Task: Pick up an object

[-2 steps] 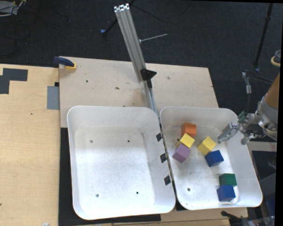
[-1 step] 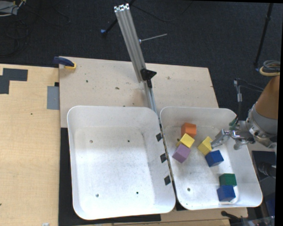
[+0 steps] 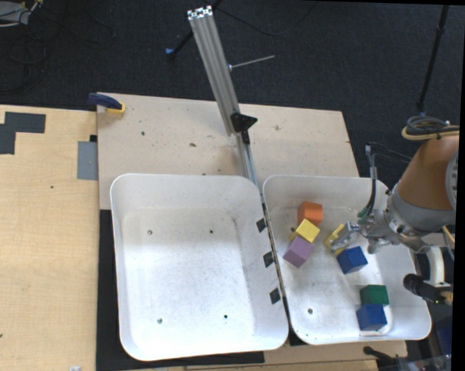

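Note:
The right bin [image 3: 318,331] holds several small blocks. An orange cube [image 3: 310,212], a yellow cube [image 3: 307,230] and a purple cube [image 3: 297,252] cluster near its left wall. A blue cube [image 3: 351,259] lies in the middle, and a green cube [image 3: 375,293] sits above a second blue cube [image 3: 371,316] near the front right corner. My gripper [image 3: 357,231] reaches in from the right and hangs low just above the middle blue cube. A small yellow piece [image 3: 337,236] lies at its tip; whether it is held is unclear.
The left bin [image 3: 186,186] stands beside the right one, with black clips [image 3: 266,258] along the shared wall. A slanted metal rail [image 3: 219,73] rises behind the bins. The arm's orange band [image 3: 429,170] is at the right edge.

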Available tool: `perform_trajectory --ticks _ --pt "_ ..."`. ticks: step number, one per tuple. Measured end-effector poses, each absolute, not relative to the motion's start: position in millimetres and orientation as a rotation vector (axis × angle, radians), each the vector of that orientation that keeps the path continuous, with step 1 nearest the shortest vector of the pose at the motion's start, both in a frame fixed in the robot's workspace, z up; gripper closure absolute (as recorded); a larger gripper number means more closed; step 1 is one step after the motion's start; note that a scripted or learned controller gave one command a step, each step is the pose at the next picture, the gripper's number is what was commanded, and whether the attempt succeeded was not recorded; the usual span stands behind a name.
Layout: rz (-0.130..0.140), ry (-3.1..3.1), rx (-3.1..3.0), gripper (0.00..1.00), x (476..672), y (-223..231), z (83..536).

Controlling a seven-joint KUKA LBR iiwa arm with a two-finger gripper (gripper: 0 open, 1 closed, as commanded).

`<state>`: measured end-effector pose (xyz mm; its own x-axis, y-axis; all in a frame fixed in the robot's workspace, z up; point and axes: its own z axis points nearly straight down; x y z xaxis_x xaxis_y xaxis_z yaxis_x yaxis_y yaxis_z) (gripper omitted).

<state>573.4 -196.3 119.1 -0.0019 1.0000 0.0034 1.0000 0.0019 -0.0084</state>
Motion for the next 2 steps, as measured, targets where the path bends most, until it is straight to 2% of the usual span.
perform_trajectory --ticks 1,2 --pt "0.003 -2.215 -2.222 1.0 574.1 -198.5 132.3" --pt "-0.002 -2.225 -2.221 1.0 576.8 -188.8 184.8"
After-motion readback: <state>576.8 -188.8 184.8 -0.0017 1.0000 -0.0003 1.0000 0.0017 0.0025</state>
